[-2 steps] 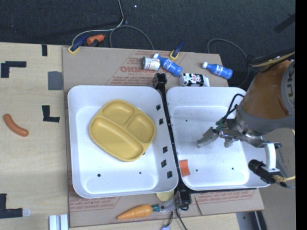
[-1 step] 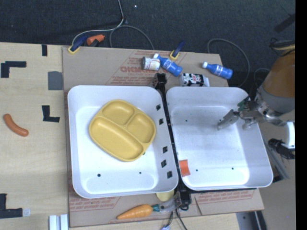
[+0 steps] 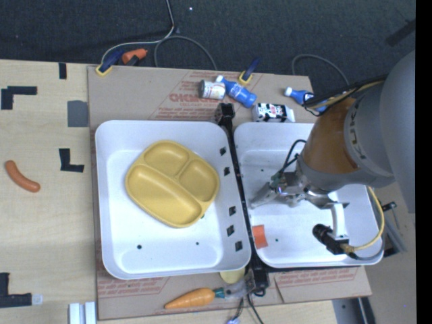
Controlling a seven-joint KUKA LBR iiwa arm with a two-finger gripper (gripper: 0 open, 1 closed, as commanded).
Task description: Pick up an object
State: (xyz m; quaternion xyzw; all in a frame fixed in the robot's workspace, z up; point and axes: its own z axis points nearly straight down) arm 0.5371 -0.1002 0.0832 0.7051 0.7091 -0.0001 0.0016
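Orange small block (image 3: 258, 235), flat, right bin (image 3: 297, 255) corner

The bins (image 3: 111, 181) look like smooth white plastic with a faint sheen. The yellow tray (image 3: 172, 182) in the left one is matt plastic. Beneath lies brown printed cardboard (image 3: 169, 96), on a pale wood-look bench (image 3: 34, 221). The arm (image 3: 378, 133) has a smooth grey shell and glossy orange band (image 3: 331, 144).

Grey arm (image 3: 378, 133) cut off by the right picture edge; its bulk hides part of the right white bin (image 3: 270, 140). Gripper (image 3: 260, 196) fingers blurred, their state indistinct. Small yellow object (image 3: 231, 275) at the left bin's front edge, mostly hidden.
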